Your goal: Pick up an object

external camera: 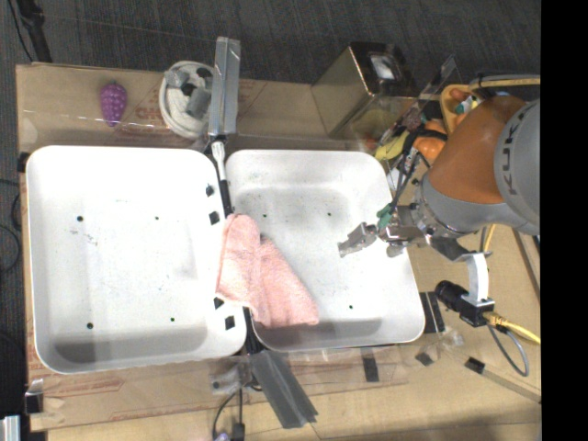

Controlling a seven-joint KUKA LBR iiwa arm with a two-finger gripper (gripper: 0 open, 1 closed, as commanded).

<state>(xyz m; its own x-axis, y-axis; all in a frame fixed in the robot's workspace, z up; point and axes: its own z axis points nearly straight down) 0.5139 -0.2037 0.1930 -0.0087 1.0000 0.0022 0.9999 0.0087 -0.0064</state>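
A crumpled pink cloth (263,277) lies in the right bin (303,177), against its left wall and draped partly over the divider between the bins. My gripper (356,240) hangs over the right half of that bin, reaching in from the right, well apart from the cloth. Nothing shows between its fingers. The grey arm with its orange band (478,150) sits above the bin's right rim.
The left bin (110,255) stands beside the right one. A purple grape-like object (113,102) and a white roll (186,95) rest on the bench behind the bins. A metal box (367,85) and tangled cables (413,136) crowd the back right.
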